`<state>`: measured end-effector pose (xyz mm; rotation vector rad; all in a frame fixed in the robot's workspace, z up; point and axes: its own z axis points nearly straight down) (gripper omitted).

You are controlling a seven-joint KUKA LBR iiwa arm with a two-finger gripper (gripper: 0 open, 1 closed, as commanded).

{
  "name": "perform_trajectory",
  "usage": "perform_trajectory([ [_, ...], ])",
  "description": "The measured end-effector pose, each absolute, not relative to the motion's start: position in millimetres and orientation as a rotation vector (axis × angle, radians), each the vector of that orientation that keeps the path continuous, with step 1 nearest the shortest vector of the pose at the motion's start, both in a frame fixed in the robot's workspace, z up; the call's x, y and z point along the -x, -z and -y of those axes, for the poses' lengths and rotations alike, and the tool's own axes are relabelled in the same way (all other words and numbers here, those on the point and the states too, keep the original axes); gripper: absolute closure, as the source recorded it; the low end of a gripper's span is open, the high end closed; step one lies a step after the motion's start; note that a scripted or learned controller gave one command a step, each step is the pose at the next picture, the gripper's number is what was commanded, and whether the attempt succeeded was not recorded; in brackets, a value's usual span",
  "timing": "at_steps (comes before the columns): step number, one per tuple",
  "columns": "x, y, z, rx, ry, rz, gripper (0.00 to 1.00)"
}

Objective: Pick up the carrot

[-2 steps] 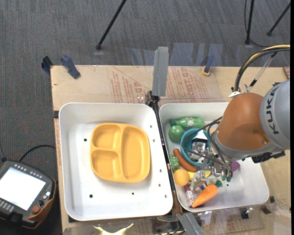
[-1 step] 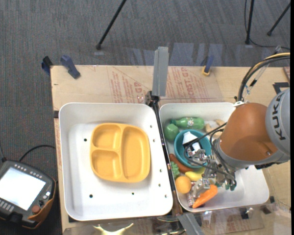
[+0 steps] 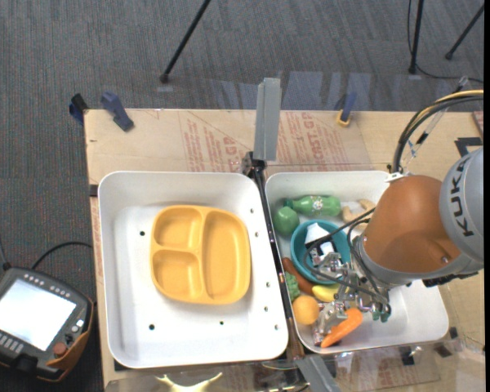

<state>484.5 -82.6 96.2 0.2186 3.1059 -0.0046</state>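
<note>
The left bin [image 3: 118, 219] offers open white floor all round the yellow divided plate [image 3: 201, 254] at its middle. The right bin [image 3: 429, 321] is crowded along its left half: a teal bowl [image 3: 300, 243], green vegetables [image 3: 314, 205], an orange fruit [image 3: 305, 309] and the carrot [image 3: 343, 328] sit packed together. Only its right floor lies bare, and the arm [image 3: 408, 227] hangs over much of that.

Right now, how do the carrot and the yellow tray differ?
The carrot is orange, slim and small; the tray is yellow, broad and split into compartments. The carrot lies in the right bin among other toys, under the pincer; the tray sits alone in the left bin. Both rest in white bins.
</note>
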Motion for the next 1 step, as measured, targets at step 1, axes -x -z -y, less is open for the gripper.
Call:
perform_trajectory([
  [1, -485.3, -107.0, 82.7, -0.212, 0.007, -3.107, 1.0],
])
